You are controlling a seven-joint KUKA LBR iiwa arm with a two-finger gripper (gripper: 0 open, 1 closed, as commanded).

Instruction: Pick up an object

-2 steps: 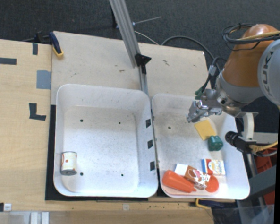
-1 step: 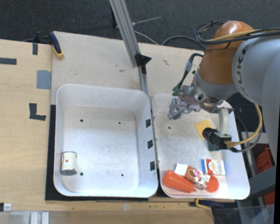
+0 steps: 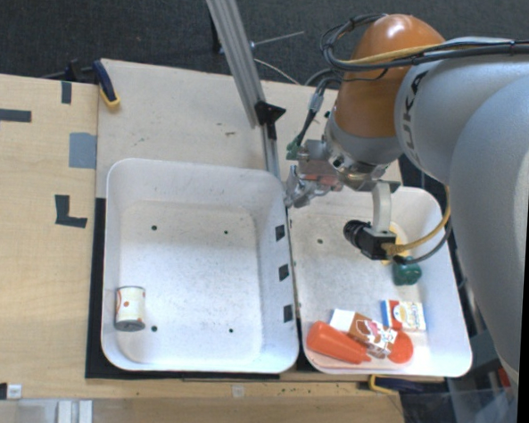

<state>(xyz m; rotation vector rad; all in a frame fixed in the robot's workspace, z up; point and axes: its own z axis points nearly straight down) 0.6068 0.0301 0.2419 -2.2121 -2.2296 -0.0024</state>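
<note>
My gripper (image 3: 299, 193) hangs below the orange-banded wrist, over the rim where the two bins meet, near their far end. Nothing visible sits under it. In the right bin (image 3: 333, 255), along the near wall, lie an orange carrot-shaped toy (image 3: 335, 344), a red and white packet (image 3: 374, 333) and a small blue, white and red box (image 3: 405, 314). A dark green object (image 3: 408, 275) rests further back at the right, partly behind a cable. A small cylindrical can (image 3: 130, 308) stands in the near left corner of the left bin (image 3: 200, 247).
A slanted metal rail (image 3: 242, 62) runs down from the top to the bins' far rim beside the gripper. A black cylinder (image 3: 363, 238) on the arm hangs over the right bin. The arm's grey body covers the right side.
</note>
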